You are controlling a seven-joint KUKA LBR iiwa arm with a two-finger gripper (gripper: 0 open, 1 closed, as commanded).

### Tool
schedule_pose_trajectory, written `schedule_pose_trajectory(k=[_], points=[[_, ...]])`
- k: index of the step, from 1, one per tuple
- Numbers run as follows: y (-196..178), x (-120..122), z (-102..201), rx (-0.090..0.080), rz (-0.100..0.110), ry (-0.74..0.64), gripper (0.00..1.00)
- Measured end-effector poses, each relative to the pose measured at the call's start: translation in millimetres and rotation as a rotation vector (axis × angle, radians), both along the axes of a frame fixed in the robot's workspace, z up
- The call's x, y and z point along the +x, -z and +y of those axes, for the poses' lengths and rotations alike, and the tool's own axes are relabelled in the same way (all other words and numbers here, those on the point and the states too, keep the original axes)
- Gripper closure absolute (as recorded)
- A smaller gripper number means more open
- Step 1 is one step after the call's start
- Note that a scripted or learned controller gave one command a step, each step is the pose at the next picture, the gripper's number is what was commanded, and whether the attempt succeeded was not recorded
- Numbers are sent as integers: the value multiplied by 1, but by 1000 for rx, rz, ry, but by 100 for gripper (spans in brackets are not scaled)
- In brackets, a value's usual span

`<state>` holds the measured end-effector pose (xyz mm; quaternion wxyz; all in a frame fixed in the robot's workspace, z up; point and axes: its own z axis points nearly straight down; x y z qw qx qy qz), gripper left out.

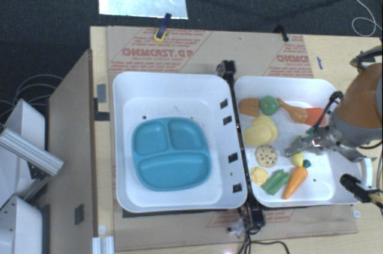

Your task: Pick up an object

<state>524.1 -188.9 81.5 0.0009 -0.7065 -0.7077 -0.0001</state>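
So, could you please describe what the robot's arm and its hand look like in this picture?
The arm comes in from the right as a rounded, bulky body with a broad orange band above a grey wrist section. A dark cable or rod runs along its upper left side. The hand is small, metallic grey and silver, ending in slim fingers. Finer markings are too small to make out.

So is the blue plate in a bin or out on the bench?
In. The blue plate lies flat inside the left bin, its white rim showing all around it.
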Motion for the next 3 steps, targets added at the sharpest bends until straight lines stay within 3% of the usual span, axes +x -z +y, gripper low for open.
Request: schedule_pose_trajectory(k=[1, 2, 3], points=[[-14, 2, -2, -3, -6, 1, 100], [-2, 27, 85, 2, -4, -10, 100], [-110, 59, 146, 1, -16, -11, 100]])
